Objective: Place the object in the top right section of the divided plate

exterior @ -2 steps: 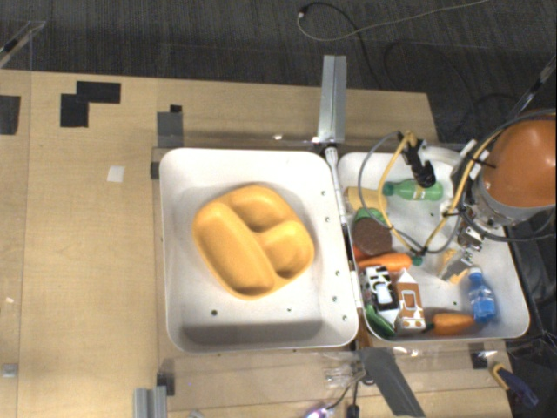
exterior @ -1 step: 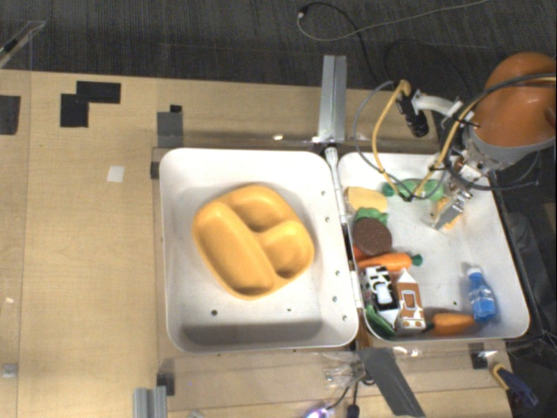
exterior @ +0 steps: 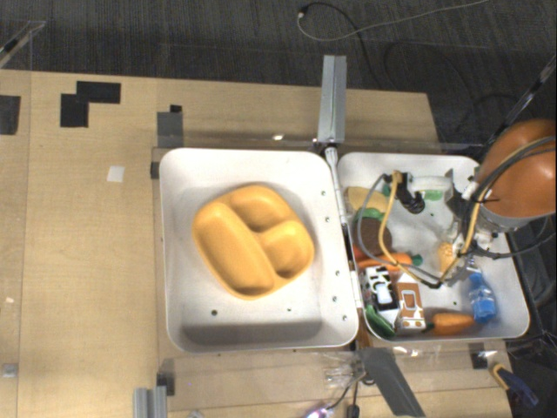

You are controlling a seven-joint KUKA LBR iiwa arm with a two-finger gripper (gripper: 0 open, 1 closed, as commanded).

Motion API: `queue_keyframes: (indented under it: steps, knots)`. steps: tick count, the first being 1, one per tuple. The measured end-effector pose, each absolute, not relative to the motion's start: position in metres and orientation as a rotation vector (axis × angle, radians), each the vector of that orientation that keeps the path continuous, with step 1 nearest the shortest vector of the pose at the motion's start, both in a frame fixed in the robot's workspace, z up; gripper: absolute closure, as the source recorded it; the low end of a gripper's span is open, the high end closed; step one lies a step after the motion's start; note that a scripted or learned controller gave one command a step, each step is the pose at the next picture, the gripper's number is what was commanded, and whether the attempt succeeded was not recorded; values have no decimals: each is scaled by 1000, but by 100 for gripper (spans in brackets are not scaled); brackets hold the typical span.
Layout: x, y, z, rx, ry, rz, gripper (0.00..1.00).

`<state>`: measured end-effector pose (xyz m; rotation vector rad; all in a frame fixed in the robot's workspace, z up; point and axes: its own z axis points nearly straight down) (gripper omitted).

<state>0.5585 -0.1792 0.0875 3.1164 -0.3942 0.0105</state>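
Camera view: two-finger gripper [exterior: 459,233] hangs low over the right-hand shallow white bin [exterior: 519,320], under the grey arm's orange band [exterior: 520,169]; open or closed cannot be told, half hidden by cables. Nothing seen held.

Just beside it, toward the near side, lies a small yellow piece [exterior: 446,252], likely the object meant, though the clutter leaves that uncertain. Too small to read a long axis or heading. Further out: a blue plastic bottle [exterior: 480,299], long axis running far-to-near, and an orange carrot-shaped toy [exterior: 452,323] lying left-to-right along the near wall.

Well apart, in the left white bin [exterior: 174,320], sits the yellow-orange divided plate [exterior: 252,238], turned at a slant, nothing visible in its sections.

Step in hand, by judgement: the pick, not yet made good. Next move calls for a sure hold on one item alone, a lift free of cables, then travel left over the divider to the plate's upper right section [exterior: 287,244].
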Motion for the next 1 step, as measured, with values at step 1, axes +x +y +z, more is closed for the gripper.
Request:
queue_keyframes:
  steps: [1]
  knots:
    - [630, -204, 88, 3125, -331, 11, 0]
